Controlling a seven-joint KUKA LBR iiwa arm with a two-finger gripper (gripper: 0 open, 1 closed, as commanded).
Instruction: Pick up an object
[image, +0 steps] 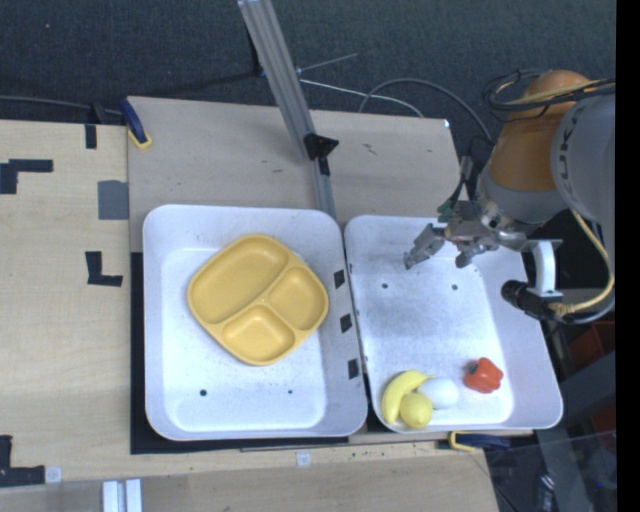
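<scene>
Now, big things first: left bin (165, 300) holding a yellow tray (258, 298) with three dips; right bin (520, 330) beside it, touching along the middle edge, mostly bare but for a small heap in its near corner; grey arm (590, 150) reaching in from the right, orange band above the wrist.

Next, gripper (441, 253) hanging over the far part of the right bin; fingers (418, 250) spread apart, nothing between them.

Then the small things to pick from, all well apart from the gripper: banana (399, 392) curled along the near wall; lemon (417, 409) tucked against it; white egg (438, 391) touching both; red pepper (483, 375) just beside the egg, a little on its own.

What could go wrong, as a guess: closing on bare floor if coming straight down from this spot, since nothing lies under the fingers; bumping the near wall when going for the heap, so close to the corner; pinching two things at once, packed tight as banana, lemon and egg are; egg and lemon rolling or popping out of the squeeze, being round and smooth; pepper looking like the safest try, with some room around it.
</scene>
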